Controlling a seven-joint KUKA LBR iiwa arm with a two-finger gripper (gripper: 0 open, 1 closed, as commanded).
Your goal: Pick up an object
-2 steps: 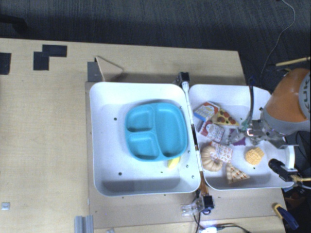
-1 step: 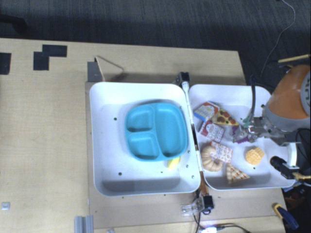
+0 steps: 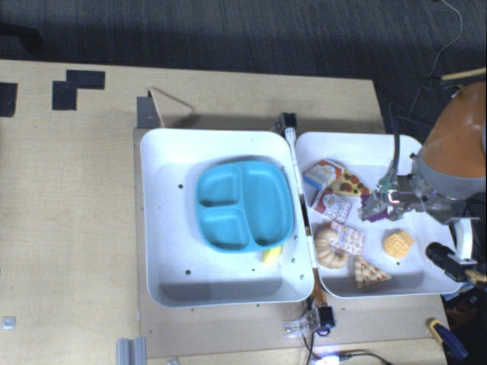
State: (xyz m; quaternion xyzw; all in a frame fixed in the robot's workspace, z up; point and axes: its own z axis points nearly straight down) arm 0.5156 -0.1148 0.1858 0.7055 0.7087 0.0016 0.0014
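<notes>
My gripper [image 3: 380, 202] hangs low over the middle of the right bin [image 3: 426, 280], reaching in from the right. Toy food lies around it. A pizza slice [image 3: 348, 184] and a small carton [image 3: 323, 175] lie to its left. A red and white packet [image 3: 335, 205] sits just beside it. Below it lies a round yellow waffle [image 3: 397, 243]. A bagel-like ring [image 3: 329, 246], a checkered packet [image 3: 351, 238] and a toast-coloured wedge [image 3: 370, 273] lie toward the bin's front. A purplish item shows right at the gripper's tip, and I cannot tell whether it is held.
The left bin [image 3: 163, 204] holds a blue divided plate [image 3: 245, 204] with a small yellow piece [image 3: 272, 255] at its lower right corner. The wall between the bins [image 3: 303, 204] runs just left of the toys. The tan bench [image 3: 68, 226] spreads out to the left.
</notes>
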